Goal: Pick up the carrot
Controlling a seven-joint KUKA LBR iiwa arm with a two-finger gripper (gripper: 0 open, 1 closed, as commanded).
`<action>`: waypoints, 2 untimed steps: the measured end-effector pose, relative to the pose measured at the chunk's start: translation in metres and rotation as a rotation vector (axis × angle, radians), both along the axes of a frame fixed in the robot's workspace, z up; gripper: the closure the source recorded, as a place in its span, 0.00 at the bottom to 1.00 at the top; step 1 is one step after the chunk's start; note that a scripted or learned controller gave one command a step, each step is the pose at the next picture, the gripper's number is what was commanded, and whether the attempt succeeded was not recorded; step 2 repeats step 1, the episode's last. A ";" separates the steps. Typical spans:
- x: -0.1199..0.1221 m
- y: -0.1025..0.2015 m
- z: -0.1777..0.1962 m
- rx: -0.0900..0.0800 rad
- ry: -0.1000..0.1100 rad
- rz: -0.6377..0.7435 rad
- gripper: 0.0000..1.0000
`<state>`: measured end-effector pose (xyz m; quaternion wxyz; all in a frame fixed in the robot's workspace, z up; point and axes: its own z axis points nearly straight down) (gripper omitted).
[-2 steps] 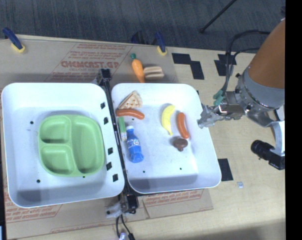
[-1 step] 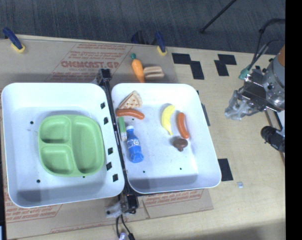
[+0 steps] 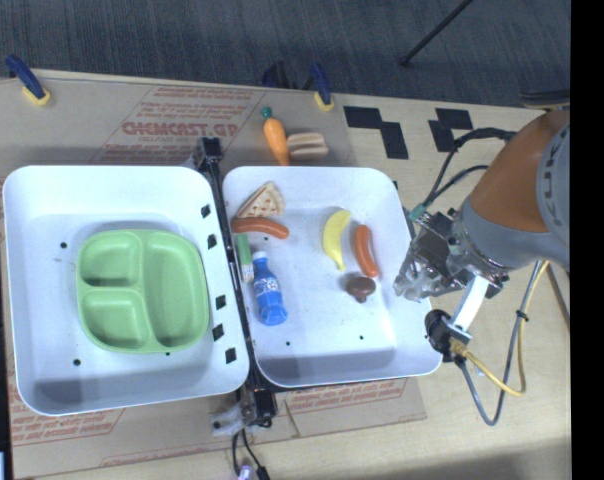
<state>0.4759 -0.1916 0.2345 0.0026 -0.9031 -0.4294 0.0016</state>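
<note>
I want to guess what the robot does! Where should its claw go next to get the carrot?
Probably up and to the left. The carrot lies outside the bins, on the bench just behind the right bin, beside a small bun. The gripper sits at that bin's right edge, far from it, so it likely must cross over first.

carrot (image 3: 275, 139) open above (bun (image 3: 306, 146) beside)

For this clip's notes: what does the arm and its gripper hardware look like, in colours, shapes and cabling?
The arm is rounded and grey with a wide orange band above the wrist. Below it the gripper is a cluttered metallic assembly, silver and dark, with a white block and a small black round part beside it. Thin black cables loop along the wrist, and a yellow cable trails down over the bench.
</note>
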 end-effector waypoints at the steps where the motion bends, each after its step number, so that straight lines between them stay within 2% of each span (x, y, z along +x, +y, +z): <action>1: 0.000 -0.013 0.067 -0.002 -0.002 -0.102 1.00; 2: 0.000 -0.013 0.067 -0.002 -0.002 -0.102 1.00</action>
